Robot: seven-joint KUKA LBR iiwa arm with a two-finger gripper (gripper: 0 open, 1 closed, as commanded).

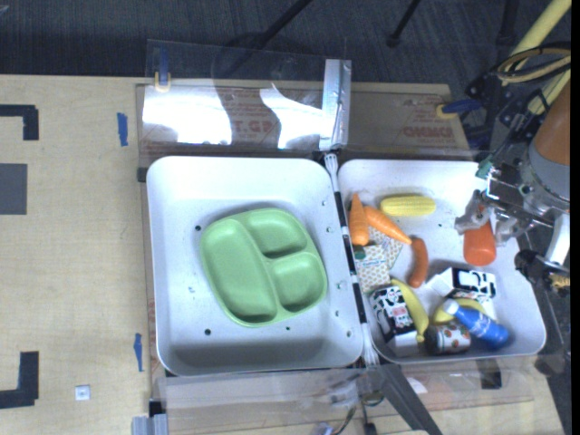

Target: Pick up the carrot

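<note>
The carrot (364, 221) is orange and tapered, lying at the left side of the right bin (453, 178) beside the divider, its tip pointing toward the bin's middle. My gripper (492, 214) hangs over the right side of that bin, well to the right of the carrot and apart from it. Directly under the gripper sits a small orange-red object (480, 245); whether it is gripped or just lies below is unclear.
Around the carrot lie a yellow corn cob (408, 206), a brown sausage (419, 259), a banana (413, 303), two cow-patterned cartons (390, 312), a blue bottle (482, 326) and a can (448, 338). The left bin (172, 243) holds a green divided plate (263, 263).
</note>
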